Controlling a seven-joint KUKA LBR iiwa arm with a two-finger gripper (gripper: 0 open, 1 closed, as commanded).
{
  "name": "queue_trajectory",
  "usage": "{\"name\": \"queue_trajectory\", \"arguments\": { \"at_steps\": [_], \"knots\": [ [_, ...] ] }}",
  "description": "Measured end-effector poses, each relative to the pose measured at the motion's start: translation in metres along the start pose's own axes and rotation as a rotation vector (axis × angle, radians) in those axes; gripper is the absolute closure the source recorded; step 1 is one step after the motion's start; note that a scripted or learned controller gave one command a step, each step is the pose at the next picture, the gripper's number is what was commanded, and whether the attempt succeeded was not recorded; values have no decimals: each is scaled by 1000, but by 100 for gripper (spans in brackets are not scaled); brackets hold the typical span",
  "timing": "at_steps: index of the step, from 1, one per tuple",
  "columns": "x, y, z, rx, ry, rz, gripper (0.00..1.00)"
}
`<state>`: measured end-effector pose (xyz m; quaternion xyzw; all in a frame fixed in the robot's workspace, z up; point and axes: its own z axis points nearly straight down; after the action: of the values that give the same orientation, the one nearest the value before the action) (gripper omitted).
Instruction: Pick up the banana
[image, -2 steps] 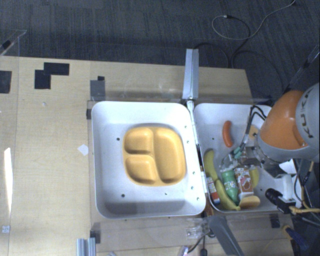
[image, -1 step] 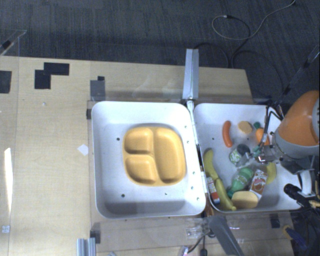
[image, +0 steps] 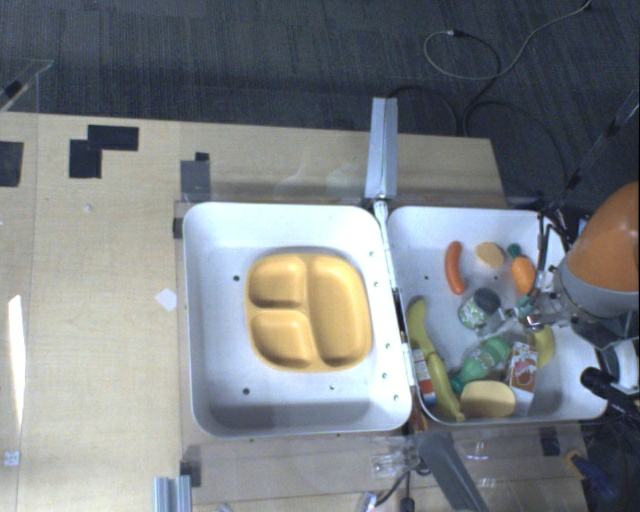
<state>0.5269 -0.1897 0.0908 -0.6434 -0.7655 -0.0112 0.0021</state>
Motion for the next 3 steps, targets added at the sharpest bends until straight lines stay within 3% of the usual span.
{"name": "queue_trajectory", "arguments": {
  "at_steps": [1, 2, 3],
  "knots": [
    [-4, 2, -11, -8, -14, 0, 100],
    [56, 17, -110, 7, -20, 77, 100],
    [56, 17, -110, 7, -20, 76, 0]
  ]
}}
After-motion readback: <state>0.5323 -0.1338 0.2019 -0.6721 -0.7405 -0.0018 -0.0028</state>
